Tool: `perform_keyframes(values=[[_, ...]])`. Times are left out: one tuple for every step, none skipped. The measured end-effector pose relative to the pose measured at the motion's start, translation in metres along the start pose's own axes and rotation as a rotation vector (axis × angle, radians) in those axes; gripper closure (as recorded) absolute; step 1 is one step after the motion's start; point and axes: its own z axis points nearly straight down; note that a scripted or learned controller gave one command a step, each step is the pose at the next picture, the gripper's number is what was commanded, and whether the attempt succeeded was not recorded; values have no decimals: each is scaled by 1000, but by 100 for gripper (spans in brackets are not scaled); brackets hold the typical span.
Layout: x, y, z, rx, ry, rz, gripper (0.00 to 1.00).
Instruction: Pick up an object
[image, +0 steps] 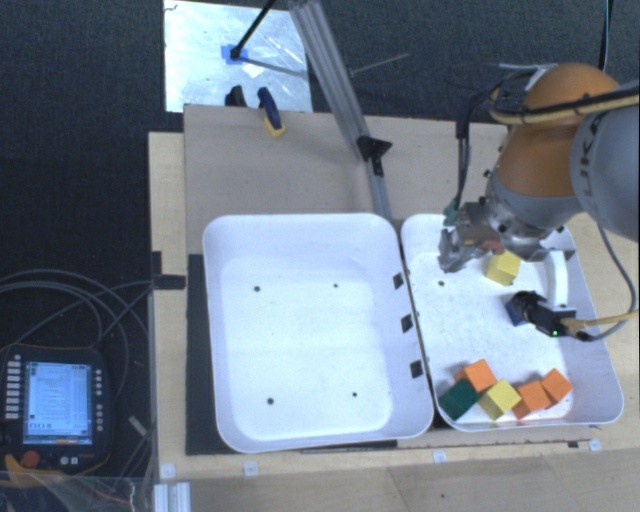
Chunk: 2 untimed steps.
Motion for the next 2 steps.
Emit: perform_keyframes(values=[[55, -7, -14, -2, 1, -2, 100], [116, -15, -20, -1, 1, -2, 100]])
